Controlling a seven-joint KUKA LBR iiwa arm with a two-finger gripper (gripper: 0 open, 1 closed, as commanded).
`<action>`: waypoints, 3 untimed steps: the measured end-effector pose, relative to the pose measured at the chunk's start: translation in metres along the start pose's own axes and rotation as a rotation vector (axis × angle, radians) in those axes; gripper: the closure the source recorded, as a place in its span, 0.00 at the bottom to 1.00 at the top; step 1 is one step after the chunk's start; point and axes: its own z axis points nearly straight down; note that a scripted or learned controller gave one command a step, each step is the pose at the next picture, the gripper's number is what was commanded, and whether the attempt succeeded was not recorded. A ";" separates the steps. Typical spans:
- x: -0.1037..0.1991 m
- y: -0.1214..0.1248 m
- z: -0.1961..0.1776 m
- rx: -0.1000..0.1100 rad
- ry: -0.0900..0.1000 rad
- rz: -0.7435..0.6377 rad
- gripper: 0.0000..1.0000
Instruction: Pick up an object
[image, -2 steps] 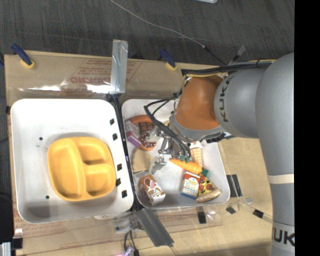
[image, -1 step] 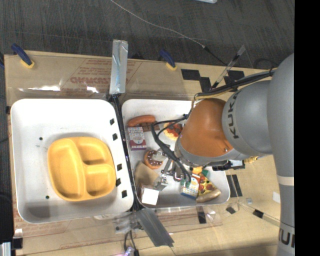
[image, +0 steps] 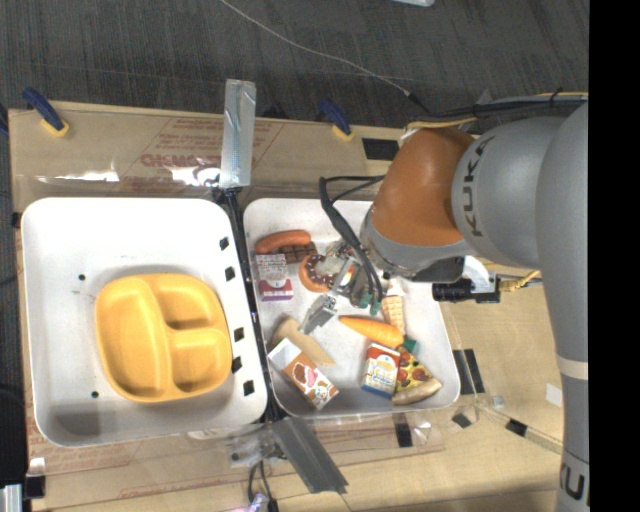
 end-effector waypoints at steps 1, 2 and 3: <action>0.004 -0.077 0.058 -0.001 -0.004 -0.012 0.00; 0.024 -0.026 0.058 0.003 -0.011 -0.010 0.00; -0.050 0.061 -0.043 -0.003 -0.005 0.170 0.00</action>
